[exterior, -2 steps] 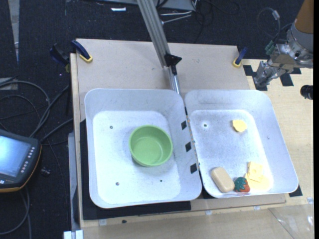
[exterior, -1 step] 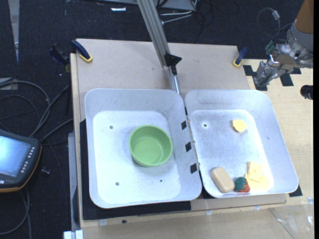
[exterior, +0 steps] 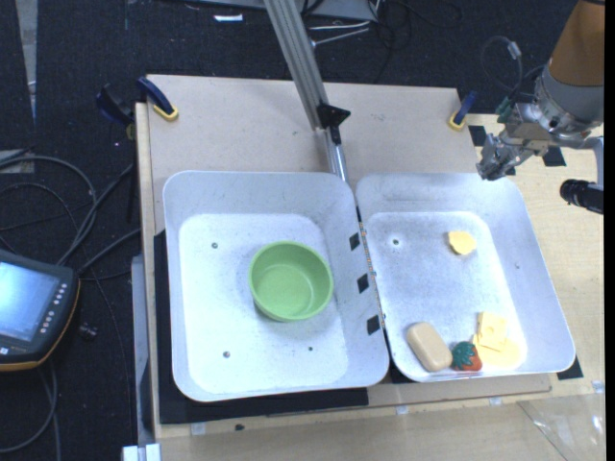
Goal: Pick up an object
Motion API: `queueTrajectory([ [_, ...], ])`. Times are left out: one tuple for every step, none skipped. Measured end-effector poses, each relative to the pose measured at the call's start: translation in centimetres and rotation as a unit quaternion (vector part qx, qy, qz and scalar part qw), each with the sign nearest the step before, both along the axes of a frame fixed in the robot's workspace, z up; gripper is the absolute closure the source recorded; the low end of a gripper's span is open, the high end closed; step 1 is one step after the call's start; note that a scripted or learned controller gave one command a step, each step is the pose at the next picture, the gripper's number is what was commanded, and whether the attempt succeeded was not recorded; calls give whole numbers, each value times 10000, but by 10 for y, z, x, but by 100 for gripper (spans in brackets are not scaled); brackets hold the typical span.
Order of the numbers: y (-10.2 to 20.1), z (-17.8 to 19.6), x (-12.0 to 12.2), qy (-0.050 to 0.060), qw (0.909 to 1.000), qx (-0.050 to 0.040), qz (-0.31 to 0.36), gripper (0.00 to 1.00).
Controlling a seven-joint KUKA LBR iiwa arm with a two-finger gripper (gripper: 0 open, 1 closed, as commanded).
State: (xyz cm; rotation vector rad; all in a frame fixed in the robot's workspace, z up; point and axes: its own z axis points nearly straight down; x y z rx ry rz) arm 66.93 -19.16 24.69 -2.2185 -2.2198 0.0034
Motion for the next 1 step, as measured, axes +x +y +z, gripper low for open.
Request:
queueTrajectory([
  [0,-64,0,8,10000,3,0,0],
])
